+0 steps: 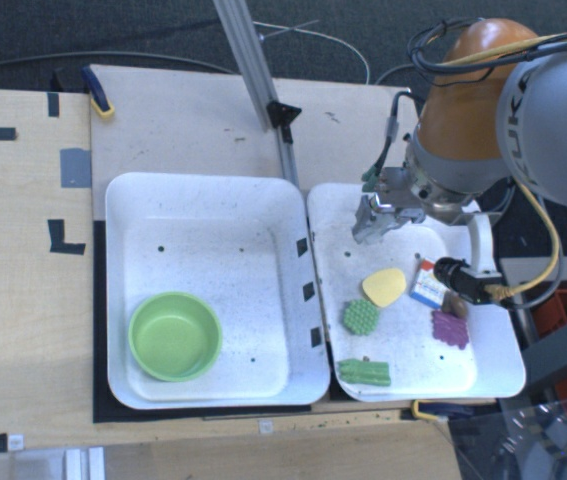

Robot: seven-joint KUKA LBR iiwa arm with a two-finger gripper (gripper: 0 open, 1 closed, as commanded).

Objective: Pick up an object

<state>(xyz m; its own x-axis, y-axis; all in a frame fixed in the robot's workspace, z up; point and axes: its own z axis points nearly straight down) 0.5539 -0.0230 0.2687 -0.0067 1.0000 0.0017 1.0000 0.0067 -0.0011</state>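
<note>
**Gripper above right bin, nothing held; objects lie toward the bin's near end**

The gripper [373, 220] hangs over the far end of the right bin [338, 208], with bare bin floor beneath it. Nothing sits between its fingers. Whether they are spread or closed cannot be told from this slant view.

The candidate objects are grouped lower in the same bin. The yellow piece [384, 287] is nearest, lying just below the gripper in the view and slightly right. Its long axis runs on a diagonal, the narrower end pointing up and right. The round green knobbly object [361, 317] sits just beside it, lower left, with no clear long axis. The green ribbed piece [364, 372] lies against the near rim, its long axis across the view. A small blue-and-white box [427, 290] and a purple object [451, 329] lie to the right, near the arm's cabling.

The left bin [123, 198] holds a green bowl [175, 336], well apart from the gripper.

Judgement: the coming move depends on travel toward the near end, the yellow piece being the shortest reach.
</note>
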